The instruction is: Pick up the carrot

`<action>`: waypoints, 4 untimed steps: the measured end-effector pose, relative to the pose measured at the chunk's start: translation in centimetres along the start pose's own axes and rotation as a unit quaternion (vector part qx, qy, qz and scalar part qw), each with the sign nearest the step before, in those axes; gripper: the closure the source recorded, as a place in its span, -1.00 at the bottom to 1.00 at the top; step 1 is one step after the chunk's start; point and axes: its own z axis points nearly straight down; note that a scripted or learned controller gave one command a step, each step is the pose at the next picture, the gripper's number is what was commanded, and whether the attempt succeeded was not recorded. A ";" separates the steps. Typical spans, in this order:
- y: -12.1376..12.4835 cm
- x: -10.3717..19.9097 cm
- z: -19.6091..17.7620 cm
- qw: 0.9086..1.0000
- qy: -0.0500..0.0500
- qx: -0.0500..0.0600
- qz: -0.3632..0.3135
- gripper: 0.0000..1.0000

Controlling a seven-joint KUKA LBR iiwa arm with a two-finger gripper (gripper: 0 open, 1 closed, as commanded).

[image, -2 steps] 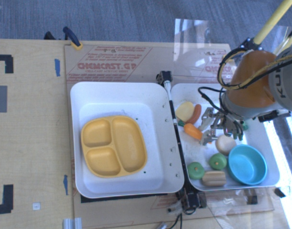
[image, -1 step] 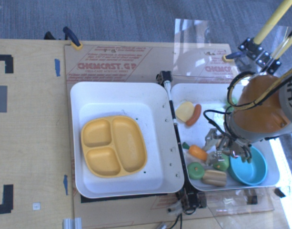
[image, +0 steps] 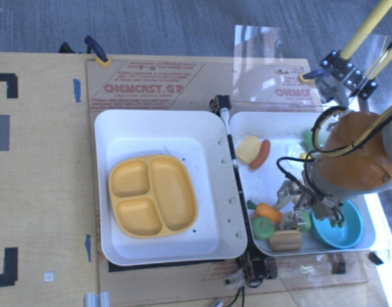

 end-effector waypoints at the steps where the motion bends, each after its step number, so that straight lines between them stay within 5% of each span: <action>1: 0.1 -0.5 -0.2 1.000 -0.009 0.001 -0.002 -1.00; 2: -1.6 -1.5 0.3 0.988 0.009 -0.002 0.157 -1.00; 3: 0.7 -1.7 0.4 0.966 0.011 0.003 0.259 -1.00; 4: 0.7 -2.2 -0.9 0.966 0.004 0.002 0.259 1.00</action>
